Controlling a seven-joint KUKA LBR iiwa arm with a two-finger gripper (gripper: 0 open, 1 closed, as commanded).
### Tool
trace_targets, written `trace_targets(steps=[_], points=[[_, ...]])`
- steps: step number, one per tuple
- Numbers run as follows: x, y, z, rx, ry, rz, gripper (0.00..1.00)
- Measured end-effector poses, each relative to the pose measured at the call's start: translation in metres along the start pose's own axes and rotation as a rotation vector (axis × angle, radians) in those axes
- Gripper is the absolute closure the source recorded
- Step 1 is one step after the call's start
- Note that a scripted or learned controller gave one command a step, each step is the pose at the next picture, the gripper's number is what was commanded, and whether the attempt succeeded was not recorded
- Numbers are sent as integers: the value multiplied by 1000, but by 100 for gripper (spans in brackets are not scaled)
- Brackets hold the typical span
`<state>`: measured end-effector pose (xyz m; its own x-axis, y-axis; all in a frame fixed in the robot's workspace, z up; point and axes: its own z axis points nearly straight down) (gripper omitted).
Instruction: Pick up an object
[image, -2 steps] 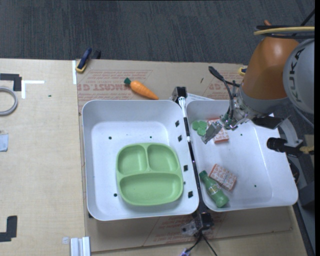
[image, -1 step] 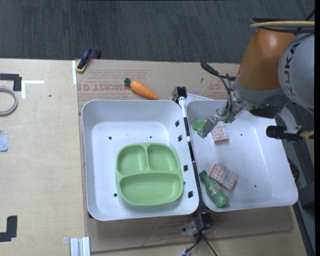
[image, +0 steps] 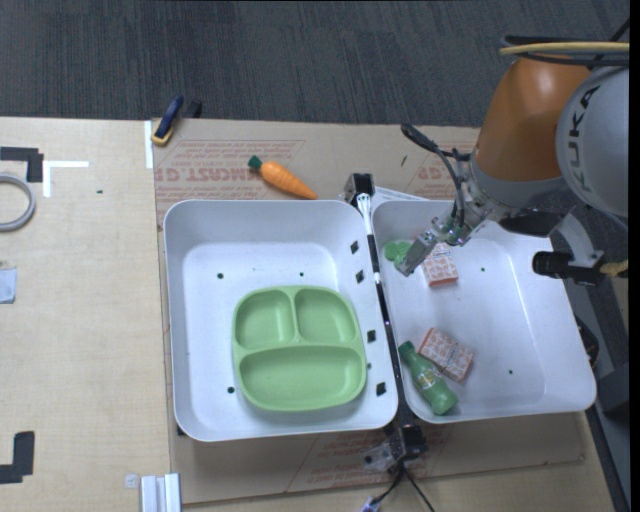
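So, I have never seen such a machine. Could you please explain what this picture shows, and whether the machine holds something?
This is a robot arm, grey and orange, reaching in from the right. One camera looks down from above. Its end effector hangs low over the right bin, close to a small patterned box and a green item. I cannot tell if it holds anything. That bin also contains another patterned box and a green bottle. The left bin holds a green divided plate. A toy carrot lies outside.

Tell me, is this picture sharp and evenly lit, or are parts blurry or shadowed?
Camera view: light is soft and even, with faint shadows inside the bin walls; the green divided plate and carrot look fairly crisp; the pincer is smeared and hard to read; the arm's orange band, close to the lens, looks soft; the white right bin shows mild glare.
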<state>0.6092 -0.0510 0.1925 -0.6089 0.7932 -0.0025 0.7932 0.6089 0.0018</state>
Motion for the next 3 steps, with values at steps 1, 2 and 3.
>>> trace_targets(steps=[1, 2, 3], points=[[-47, -33, 95, -6, -5, -151, 0], [-22, 27, 0, 0, 0, -177, 0], [28, 12, 0, 1, 2, -350, 0]])
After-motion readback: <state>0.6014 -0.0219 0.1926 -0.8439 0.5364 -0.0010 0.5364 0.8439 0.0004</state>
